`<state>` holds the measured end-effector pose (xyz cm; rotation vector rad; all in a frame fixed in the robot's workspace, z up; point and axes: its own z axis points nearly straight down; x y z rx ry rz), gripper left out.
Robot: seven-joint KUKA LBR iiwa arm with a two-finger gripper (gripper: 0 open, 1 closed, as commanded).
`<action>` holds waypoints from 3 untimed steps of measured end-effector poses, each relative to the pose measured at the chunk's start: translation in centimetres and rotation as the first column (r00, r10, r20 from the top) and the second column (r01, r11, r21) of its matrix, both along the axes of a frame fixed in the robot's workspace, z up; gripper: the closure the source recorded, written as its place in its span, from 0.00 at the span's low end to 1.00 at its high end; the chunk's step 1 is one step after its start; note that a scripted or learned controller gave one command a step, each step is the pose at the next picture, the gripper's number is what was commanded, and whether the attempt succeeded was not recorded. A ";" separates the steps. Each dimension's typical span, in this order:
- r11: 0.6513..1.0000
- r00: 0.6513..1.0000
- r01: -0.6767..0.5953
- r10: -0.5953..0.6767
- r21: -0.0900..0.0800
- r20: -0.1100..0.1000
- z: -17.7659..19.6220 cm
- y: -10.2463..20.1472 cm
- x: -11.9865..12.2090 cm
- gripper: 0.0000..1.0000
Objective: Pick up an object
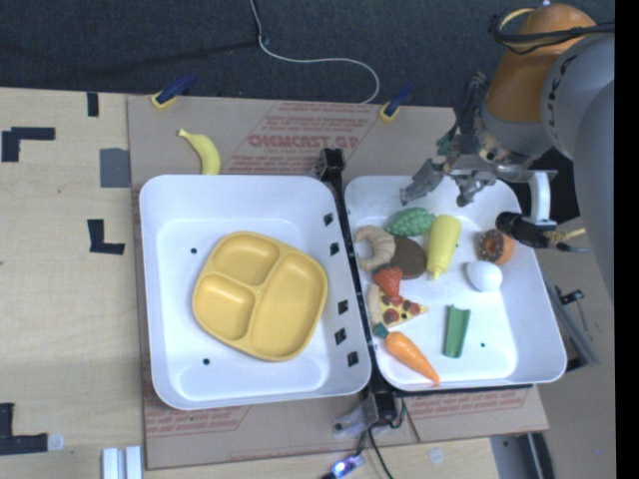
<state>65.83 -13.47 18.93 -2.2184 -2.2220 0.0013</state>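
Grey gripper poised over crowded right bin

Spread, empty jaws were seen on the grey two-finger gripper (445, 186), above the shallow white right bin (519, 352). Just below, the bumpy green toy vegetable (410, 222) was touching the yellow plastic corn cob (441, 244); a botched grasp was judged likely from crowding.

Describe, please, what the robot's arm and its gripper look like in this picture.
The arm is a thick, rounded grey body with a glossy orange band above the wrist. A thin dark cable loops over the top of that band. Below it sits a cluster of darker metal parts, ending in the gripper, whose two slim grey fingers are angular and far thinner than the arm.
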 end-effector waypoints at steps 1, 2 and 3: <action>1.000 1.000 0.000 0.000 -0.001 -0.004 -5.6 -0.6 0.7 0.00; 1.000 1.000 -0.001 0.001 -0.002 -0.002 -10.8 -0.5 0.6 0.00; 1.000 1.000 -0.002 0.002 -0.003 0.005 -9.1 -0.4 0.8 1.00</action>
